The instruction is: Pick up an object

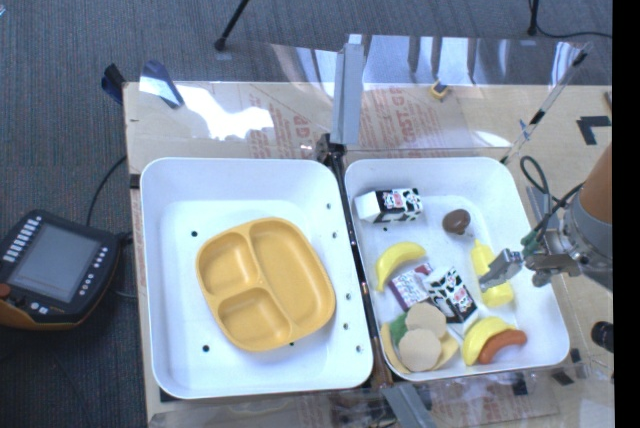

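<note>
The right bin (500, 178) holds several toy foods. Among them are a cow-patterned carton (390, 205), a brown round piece (457, 221), a banana (398, 263), a pink box (410, 286), a second cow-patterned carton (452, 294), tan round discs (421, 336) and a yellow piece with a red sausage (494, 342). My gripper (520, 274) hangs over the bin's right side, open. One fingertip (500, 268) lies over a yellow block (492, 278). Nothing shows between the fingers.
The left bin (170, 206) holds a yellow divided plate (265, 283). A metal post (347, 96) stands behind the wall between the bins. A teach pendant (55, 266) lies on the floor at the left. Tripod legs stand at the back.
</note>
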Robot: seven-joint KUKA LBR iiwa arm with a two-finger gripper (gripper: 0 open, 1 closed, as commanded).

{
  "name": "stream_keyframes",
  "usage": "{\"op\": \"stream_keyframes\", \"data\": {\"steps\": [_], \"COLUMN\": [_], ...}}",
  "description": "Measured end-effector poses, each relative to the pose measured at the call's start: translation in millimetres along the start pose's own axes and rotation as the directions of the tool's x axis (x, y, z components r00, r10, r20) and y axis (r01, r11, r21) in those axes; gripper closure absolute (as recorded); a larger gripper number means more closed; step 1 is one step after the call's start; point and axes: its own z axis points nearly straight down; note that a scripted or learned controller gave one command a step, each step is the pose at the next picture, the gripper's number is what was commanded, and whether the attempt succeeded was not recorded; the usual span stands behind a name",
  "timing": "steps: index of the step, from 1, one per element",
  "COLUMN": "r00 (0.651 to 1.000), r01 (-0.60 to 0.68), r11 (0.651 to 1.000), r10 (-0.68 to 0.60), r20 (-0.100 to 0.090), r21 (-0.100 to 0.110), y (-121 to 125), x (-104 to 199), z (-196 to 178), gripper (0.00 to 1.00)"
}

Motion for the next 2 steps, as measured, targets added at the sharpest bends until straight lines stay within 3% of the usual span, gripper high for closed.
{"op": "stream_keyframes", "data": {"steps": [1,2], "r00": [0.996,0.983], "r01": [-0.084,0.182], "r11": [0.996,0.982], "r10": [0.084,-0.182], "r20": [0.003,0.015], "r21": [-0.025,-0.056], "y": [36.4,42.3], "x": [27.4,22.7], "z": [65.9,76.3], "gripper": [0.0,0.0]}}
